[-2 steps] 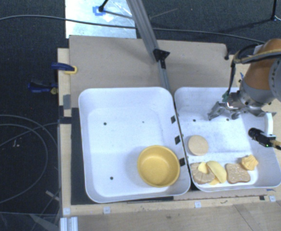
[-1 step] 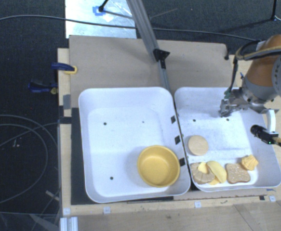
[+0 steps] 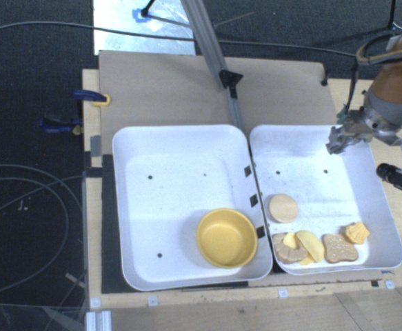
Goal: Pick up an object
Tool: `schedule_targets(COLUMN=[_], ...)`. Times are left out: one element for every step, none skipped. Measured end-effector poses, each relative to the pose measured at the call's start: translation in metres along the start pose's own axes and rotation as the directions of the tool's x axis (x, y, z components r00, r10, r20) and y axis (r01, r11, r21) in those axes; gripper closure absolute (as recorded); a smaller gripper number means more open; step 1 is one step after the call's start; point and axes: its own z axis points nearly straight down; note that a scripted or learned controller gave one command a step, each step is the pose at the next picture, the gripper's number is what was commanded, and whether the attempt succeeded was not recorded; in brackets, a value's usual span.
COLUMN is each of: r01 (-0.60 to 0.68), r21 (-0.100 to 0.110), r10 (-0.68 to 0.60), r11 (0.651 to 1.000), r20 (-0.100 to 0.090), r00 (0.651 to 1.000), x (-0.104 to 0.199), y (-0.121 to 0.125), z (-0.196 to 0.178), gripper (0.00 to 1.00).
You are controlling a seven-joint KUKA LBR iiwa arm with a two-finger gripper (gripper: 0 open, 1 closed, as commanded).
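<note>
can't tell the claw [image 3: 339,142] state from here, but I'd pinch that light, stiff-looking round cracker [image 3: 283,208] by its edges near the right bin [image 3: 387,219] left wall

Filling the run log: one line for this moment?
gripper over right bin's far edge | no object seen held | food pieces along near side | yellow bowl in left bin

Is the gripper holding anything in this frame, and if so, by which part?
Nothing is held. The gripper sits over the far right corner of the right bin, apart from the food pieces along the bin's near edge. Nothing shows between its fingers.
</note>
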Motion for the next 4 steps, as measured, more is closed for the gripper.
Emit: schedule_targets(r01=[-0.005,0.001,0.002,0.003], r21=[0.001,0.003,0.007,0.006], r10=[0.005,-0.001,-0.002,-0.003], r11=[1.0,1.0,1.0,1.0], r20=[0.0,-0.001,-0.002,-0.004], r00=[1.0,1.0,1.0,1.0], x=[-0.005,-0.005,0.039,0.089], y=[-0.006,-0.005,-0.002,0.0], z=[-0.059,-0.079,-0.079,-0.083], gripper=[1.0,1.0,1.0,1.0])
